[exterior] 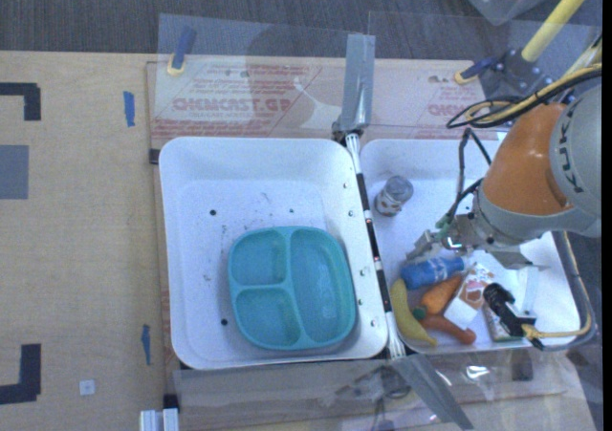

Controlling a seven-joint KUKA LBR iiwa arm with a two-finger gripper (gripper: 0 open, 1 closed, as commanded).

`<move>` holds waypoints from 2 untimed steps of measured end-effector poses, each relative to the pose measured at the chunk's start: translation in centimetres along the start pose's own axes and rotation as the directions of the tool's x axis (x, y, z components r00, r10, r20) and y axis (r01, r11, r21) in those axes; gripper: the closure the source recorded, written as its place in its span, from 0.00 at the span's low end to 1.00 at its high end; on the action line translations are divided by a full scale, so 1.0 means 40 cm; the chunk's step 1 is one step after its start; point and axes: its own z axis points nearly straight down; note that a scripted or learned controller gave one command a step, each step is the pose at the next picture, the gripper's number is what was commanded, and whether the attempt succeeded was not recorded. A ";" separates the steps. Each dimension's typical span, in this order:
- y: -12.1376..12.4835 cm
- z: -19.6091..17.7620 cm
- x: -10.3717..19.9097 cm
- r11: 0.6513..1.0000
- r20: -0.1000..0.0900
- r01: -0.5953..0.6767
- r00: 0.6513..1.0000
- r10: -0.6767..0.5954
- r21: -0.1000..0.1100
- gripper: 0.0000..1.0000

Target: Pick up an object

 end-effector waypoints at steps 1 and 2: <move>-0.144 0.001 -0.120 0.998 0.003 -0.069 0.998 0.069 0.002 0.00; -0.141 -0.026 -0.123 0.997 0.004 -0.073 0.997 0.073 -0.004 1.00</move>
